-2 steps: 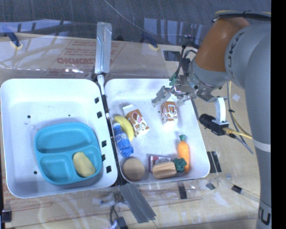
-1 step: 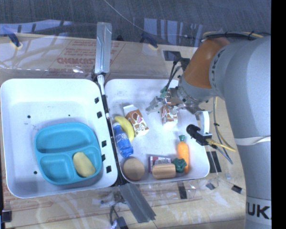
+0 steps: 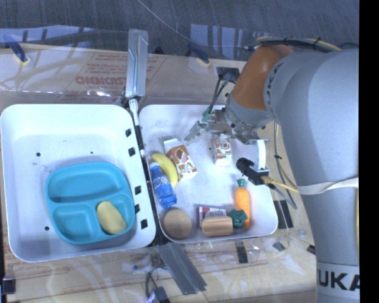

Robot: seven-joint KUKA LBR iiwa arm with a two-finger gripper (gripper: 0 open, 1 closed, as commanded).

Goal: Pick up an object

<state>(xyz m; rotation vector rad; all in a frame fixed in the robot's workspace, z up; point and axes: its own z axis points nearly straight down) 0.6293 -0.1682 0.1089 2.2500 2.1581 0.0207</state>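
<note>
My gripper (image 3: 199, 130) hangs low over the back of the right bin (image 3: 177, 115), below the orange wrist band. A small white and brown carton (image 3: 221, 150) stands just to its right, under the wrist; I cannot see whether it touches the carton. Further forward and left lie a larger brown and white carton (image 3: 182, 160), a banana (image 3: 167, 168) and a blue bottle (image 3: 162, 187). Along the front wall sit a brown ball (image 3: 177, 223), a red and white packet (image 3: 211, 213), a bread roll (image 3: 216, 227) and a carrot (image 3: 242, 200).
The left bin (image 3: 25, 137) holds a blue compartment tray (image 3: 82, 191) with a yellow potato-like object (image 3: 112, 217) in its front right compartment. A metal divider (image 3: 136, 62) stands between the bins at the back. The arm's grey body covers the right bin's right side.
</note>
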